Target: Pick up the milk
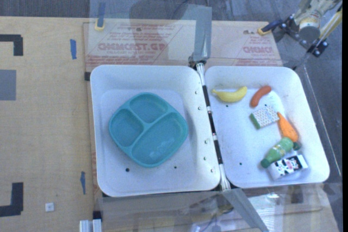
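Note:
The milk [289, 166] is a small white carton with black patches. It lies on its side in the near right corner of the right bin [239, 168]. A green bottle [278, 151] lies just left of and above it, touching or nearly touching. My gripper [311, 23] hangs at the top right of the camera view, beyond the right bin's far edge and well away from the milk. Nothing shows in its grasp.
The right bin also holds a banana [230, 94], a red sausage [260, 95], a checkered box [264, 117] and an orange carrot [287, 127]. In the left bin [103, 171] rests a teal divided plate [148, 129]. A yellow-and-blue clamp [270, 27] sits at the back.

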Tool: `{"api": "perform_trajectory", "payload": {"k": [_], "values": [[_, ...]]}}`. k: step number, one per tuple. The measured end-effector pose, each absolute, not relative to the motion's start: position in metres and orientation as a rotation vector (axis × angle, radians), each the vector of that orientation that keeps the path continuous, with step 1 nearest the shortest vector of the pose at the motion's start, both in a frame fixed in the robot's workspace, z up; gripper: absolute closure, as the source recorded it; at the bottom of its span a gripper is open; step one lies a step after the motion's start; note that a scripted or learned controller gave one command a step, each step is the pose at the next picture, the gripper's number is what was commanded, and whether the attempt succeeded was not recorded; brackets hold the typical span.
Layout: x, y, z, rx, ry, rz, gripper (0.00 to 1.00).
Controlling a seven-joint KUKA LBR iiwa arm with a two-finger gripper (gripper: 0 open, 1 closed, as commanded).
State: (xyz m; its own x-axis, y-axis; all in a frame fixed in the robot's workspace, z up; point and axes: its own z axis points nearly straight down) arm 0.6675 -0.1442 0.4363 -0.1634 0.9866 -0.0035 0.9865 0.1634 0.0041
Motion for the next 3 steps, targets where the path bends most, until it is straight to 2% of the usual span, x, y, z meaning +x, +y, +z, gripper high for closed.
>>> {"api": "perform_trajectory", "payload": {"k": [1, 2, 3], "values": [[0.653, -0.111, 0.429, 1.916, 2.487, 0.0, 1.0], [0.667, -0.027, 0.436, 1.725, 2.619, 0.004, 1.0], [0.668, -0.025, 0.448, 1.717, 2.616, 0.007, 1.0]]}}
